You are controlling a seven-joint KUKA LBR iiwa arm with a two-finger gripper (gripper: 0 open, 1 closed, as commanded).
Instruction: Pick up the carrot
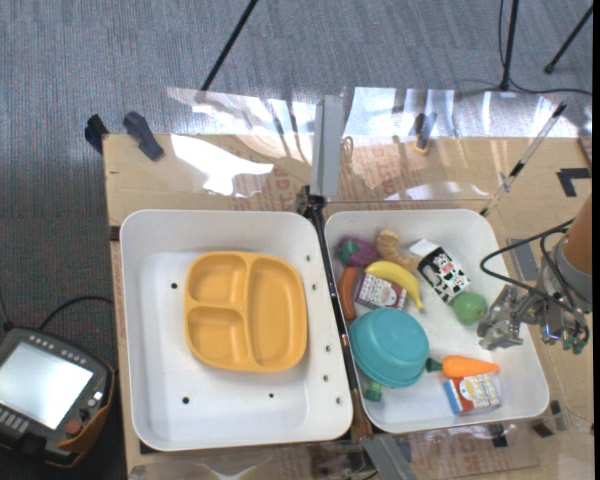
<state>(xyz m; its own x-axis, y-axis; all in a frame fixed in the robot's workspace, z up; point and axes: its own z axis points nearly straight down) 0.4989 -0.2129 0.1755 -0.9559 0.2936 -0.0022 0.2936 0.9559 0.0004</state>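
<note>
Carrot (469, 366) lies in right bin (525, 388); gripper (508, 325) nearby.

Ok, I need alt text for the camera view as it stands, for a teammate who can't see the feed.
The gripper hangs over the right bin's right side, above and right of the carrot, which lies beside a teal bowl among toy food. The left bin holds a yellow divided plate.

Orange carrot (469, 366); teal bowl (389, 346); yellow tray (246, 310); cow-patterned black-white carton (441, 270); white bins (140, 268).
</note>
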